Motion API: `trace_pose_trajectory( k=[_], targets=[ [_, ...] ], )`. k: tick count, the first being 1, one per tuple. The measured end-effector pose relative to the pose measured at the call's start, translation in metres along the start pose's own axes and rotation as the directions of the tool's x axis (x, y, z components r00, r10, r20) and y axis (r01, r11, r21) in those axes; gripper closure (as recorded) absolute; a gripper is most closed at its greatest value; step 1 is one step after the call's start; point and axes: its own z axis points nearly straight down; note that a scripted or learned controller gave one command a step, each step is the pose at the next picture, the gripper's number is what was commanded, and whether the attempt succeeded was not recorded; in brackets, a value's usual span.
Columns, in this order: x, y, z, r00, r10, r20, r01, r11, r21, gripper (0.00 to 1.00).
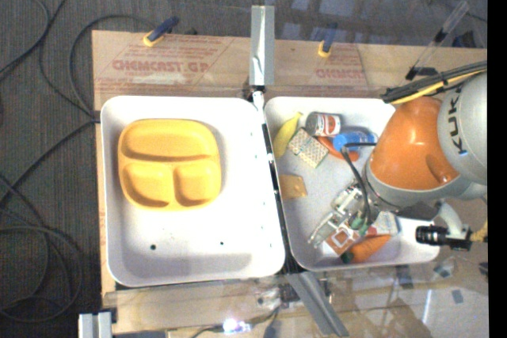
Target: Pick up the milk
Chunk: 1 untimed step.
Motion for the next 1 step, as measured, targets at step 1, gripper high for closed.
trace_pose_trajectory(
  k=[1],
  targets=[
    [0.0007,0.0016,-0.0085,1.000,-0.001,-0.002,0.001,1.000,-0.002,1.00]
  ],
)
